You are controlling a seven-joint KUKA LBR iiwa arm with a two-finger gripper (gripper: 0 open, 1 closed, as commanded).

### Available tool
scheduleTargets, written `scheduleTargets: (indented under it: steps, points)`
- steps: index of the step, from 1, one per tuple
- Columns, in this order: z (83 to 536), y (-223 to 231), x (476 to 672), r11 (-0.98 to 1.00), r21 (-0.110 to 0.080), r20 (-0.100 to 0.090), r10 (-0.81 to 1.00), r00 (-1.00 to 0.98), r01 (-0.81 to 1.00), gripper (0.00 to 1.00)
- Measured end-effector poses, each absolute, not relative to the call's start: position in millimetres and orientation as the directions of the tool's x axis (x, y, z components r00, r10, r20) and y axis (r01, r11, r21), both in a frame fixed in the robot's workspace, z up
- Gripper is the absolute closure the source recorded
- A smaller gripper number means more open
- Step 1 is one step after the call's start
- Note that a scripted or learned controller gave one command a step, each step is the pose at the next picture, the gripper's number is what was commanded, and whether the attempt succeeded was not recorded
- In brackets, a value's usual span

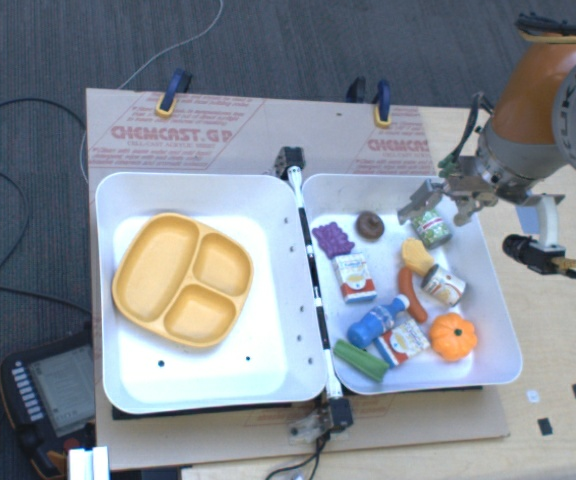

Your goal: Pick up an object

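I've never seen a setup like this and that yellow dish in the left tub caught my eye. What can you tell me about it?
The yellow tray is a rounded, plastic-looking divided plate with three compartments: one long one on the left and two smaller ones on the right. All three look bare. It lies flat and right way up, turned slightly askew, on the floor of the left white bin, toward its left side. It touches the bin floor and nothing else; the gripper is over the other bin.

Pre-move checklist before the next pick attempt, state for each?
1. Hand over the right bin: ok.
2. Something under the hand: ok, a green-and-white can lies just below it.
3. Can between the fingers: cannot tell.
4. Room around the can: not ok, a yellow piece lies close by.
5. Left bin ready: ok, holds only the yellow tray.
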State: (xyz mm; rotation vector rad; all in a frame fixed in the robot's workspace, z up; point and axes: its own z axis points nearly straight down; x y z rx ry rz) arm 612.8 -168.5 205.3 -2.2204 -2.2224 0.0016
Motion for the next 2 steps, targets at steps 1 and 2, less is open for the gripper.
scheduleTargets:
  steps: [1,2]
  points:
    - [88,-132,670.5,0.002,0.008,-0.003,1.000,-0.002,1.000,0.00]
    - [99,-132,671.6,0.003,0.011,-0.005,1.000,-0.003,1.000,1.00]
